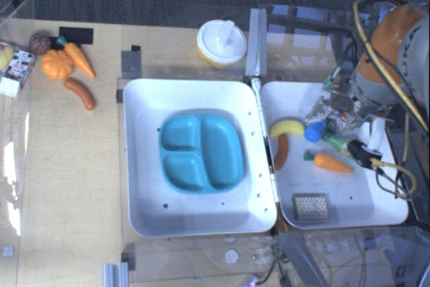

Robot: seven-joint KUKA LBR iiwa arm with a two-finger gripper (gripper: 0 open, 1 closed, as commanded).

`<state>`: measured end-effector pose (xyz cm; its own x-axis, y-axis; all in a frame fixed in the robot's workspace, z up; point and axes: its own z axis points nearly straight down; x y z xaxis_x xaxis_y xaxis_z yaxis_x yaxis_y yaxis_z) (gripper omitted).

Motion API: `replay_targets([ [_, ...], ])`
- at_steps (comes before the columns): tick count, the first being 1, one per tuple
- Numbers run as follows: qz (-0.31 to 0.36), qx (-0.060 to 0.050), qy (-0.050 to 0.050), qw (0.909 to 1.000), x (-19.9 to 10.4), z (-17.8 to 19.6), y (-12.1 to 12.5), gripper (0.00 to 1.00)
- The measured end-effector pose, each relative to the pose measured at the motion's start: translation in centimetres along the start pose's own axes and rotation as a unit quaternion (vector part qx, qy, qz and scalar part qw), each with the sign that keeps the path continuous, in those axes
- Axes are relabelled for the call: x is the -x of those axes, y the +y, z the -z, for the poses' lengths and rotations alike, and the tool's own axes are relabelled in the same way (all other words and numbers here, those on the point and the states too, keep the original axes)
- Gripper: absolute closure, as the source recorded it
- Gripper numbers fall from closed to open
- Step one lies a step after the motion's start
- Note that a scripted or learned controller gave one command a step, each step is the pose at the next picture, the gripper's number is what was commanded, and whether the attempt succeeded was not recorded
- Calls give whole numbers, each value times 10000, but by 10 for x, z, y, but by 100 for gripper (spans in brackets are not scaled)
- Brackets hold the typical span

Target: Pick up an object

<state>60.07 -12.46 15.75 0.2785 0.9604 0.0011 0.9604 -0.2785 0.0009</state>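
Two shallow white plastic bins sit side by side before you. In the right bin [349, 208], the metal two-finger gripper [334, 116] hangs low over a small blue round object [313, 132]; you cannot tell how wide it stands or whether it grips anything. Close by lie a curved yellow plastic banana [285, 127], a glossy brown sausage [281, 150], a tapered orange carrot [332, 162] and a coarse rectangular sponge [310, 206]. The left bin [144, 165] holds a smooth teal three-section plate [201, 152].
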Motion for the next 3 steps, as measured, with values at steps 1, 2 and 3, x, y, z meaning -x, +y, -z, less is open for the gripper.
replay_targets([
  [1,537,34,-4,9986,11,-70,39,0],
  [2,546,68,-14,9985,11,-57,41,100],
  [3,704,20,-1,9975,-74,44,51,100],
])
